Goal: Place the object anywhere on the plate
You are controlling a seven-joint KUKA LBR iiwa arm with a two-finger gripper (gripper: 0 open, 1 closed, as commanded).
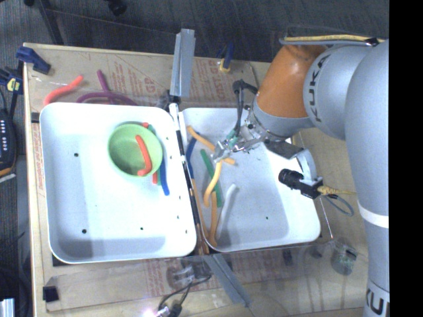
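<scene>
Gripper: gripper, metal, low over the upper left part of the right bin; whether it is clenched or released cannot be told from this slant.
Arm: arm, smooth grey casing with an orange band, reaches in from the right and covers the right bin's upper right corner.
Plate: plate, round, plain green, matt; sits in the upper middle of the left bin, well apart from the gripper.
Red strip: red strip, a thin bent length, lies on the plate's right half, its lower end at the rim.
Plate edge: a blue strip and a short red piece lie just beside the plate's lower right rim, on the bin floor.
Yellow strip: yellow strip, long and curved, runs down from just under the gripper; contact with the gripper cannot be told.
Green strip: green strip, straight, lies beside the yellow strip, to its left.
Other strips, right bin: an orange strip left of the gripper, a dark blue strip along the left wall, a white strip near the middle.
Bins: both shallow, white, smooth plastic with rounded corners, set side by side and touching.
Desk: desk, flat brown board with faint printing; an orange length and a purple length lie on it above the left bin.
</scene>
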